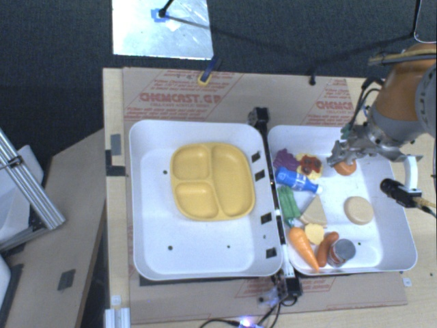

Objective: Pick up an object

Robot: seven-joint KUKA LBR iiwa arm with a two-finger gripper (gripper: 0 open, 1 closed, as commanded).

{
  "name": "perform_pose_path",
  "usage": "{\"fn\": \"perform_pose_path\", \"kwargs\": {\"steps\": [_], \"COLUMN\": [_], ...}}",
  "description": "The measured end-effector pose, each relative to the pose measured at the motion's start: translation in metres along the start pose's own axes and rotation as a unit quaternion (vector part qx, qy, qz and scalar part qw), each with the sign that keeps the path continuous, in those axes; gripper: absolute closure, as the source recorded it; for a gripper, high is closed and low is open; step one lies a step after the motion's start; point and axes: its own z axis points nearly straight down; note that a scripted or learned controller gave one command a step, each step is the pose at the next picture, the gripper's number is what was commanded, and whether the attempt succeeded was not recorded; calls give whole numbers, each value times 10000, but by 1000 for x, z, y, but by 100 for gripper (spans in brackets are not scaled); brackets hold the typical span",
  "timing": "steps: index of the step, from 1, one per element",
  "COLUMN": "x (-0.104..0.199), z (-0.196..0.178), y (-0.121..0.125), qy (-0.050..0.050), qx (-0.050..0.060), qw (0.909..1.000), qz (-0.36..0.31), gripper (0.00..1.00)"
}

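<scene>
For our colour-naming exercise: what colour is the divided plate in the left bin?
Yellow. The divided plate shows plainly in the camera view, lying in the left bin.

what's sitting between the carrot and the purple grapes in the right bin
In the camera view, between the carrot and purple grapes lie a blue bottle and a green vegetable.

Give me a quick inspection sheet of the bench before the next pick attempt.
Surface: two white bins; left bin holds a yellow divided plate.
Job's things: right bin holds toy food: carrot, blue bottle, purple grapes, round cracker, an orange piece beside the gripper.
Clutter: nothing seen.
Grippers: gripper low over the right bin's far side.
Cables: black cables behind the bench.
Surroundings: shiny sheet beyond the bins.
</scene>
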Motion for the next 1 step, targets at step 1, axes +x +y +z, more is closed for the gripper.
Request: {"fn": "perform_pose_path", "kwargs": {"steps": [1], "x": [-4], "z": [-63], "y": [-3], "qy": [-6], "qx": [-20], "qw": [10000], "qz": [-1], "gripper": [100]}}
